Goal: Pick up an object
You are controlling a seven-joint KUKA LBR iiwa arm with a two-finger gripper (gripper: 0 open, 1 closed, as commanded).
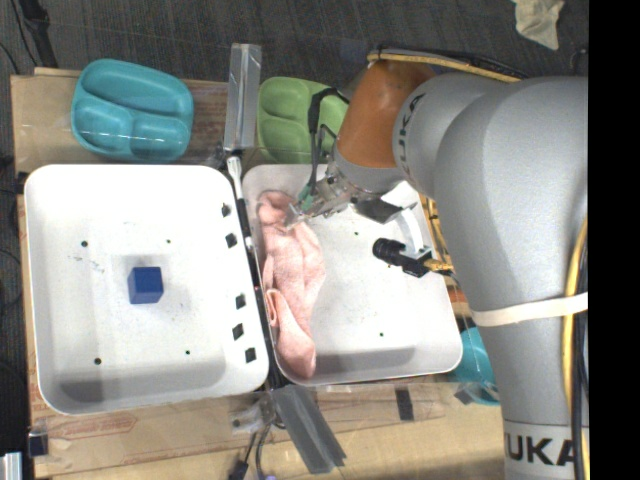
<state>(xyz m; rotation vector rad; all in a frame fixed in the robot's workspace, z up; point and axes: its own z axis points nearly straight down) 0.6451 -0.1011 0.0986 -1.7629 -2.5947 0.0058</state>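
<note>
Cloth: pink cloth (290,278) along right bin (400,353) left wall.
My end effector (308,206): at cloth's top end; finger state unclear to me.
Cube: blue cube (146,284) in left bin (60,218).

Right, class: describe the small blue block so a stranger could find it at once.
Find the two shallow white bins side by side and take the left white bin. Near its middle sits a small blue cube-shaped block, alone on the white floor, unlike the long pink cloth in the other bin.
</note>
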